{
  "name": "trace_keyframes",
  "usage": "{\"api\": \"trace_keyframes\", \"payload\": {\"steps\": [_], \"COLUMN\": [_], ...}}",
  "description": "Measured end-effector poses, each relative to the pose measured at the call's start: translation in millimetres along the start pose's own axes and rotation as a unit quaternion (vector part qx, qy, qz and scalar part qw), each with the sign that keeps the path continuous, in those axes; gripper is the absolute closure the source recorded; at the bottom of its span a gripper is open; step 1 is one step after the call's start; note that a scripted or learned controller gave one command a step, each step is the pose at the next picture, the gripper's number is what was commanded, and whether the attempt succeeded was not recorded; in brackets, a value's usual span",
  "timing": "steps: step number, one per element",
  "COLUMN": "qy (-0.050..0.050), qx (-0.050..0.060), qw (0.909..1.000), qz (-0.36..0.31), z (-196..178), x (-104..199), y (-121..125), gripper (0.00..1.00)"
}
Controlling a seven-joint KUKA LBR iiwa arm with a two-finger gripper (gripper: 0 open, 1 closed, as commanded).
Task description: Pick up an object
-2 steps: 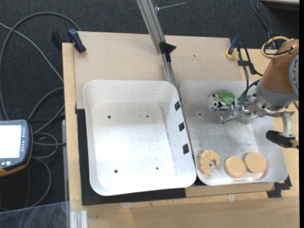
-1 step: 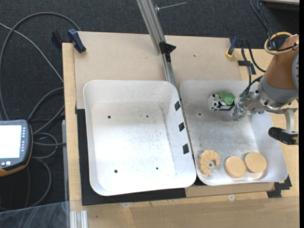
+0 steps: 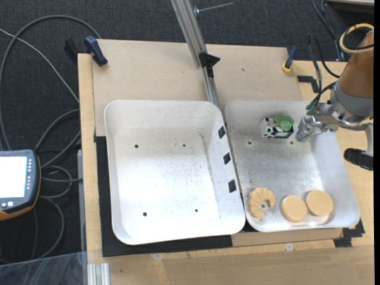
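From my remote station I saw the arm [image 3: 356,79] reaching in from three o'clock, its orange band above the grey wrist, with the gripper [image 3: 304,129] low over the right bin [image 3: 332,171]. I could not tell how the jaws stood; the tips were too small and blurred against the white floor, and nothing showed between them.

The nearest item was a small green, black and white object [image 3: 277,126], lying on the bin floor just beside the gripper, at its nine o'clock, toward the bin's twelve o'clock edge. Whether the two were touching I could not make out.

Along the same bin's six o'clock edge lay three tan pieces: a ridged wooden disc [image 3: 261,202] at the seven o'clock corner, then a plain round disc [image 3: 293,208], then another round disc [image 3: 319,203], the last two touching.

The left bin [image 3: 119,159] sat at nine o'clock of the right one, their rims meeting.
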State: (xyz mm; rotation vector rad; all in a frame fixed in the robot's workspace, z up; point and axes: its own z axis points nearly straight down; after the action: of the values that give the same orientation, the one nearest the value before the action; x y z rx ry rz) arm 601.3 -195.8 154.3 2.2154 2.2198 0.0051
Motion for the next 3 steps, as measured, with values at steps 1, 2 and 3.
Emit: {"api": "trace_keyframes", "payload": {"steps": [1, 2, 3], "qy": [0.000, 0.000, 0.003], "qx": [0.000, 0.001, 0.004], "qw": [1.0000, 1.0000, 1.0000], "qz": [0.000, 0.000, -0.002], "z": [-44, -59, -56], "x": [-2, -2, 57], "y": [4, 5, 2], "gripper": [1.00, 1.00, 1.00]}}
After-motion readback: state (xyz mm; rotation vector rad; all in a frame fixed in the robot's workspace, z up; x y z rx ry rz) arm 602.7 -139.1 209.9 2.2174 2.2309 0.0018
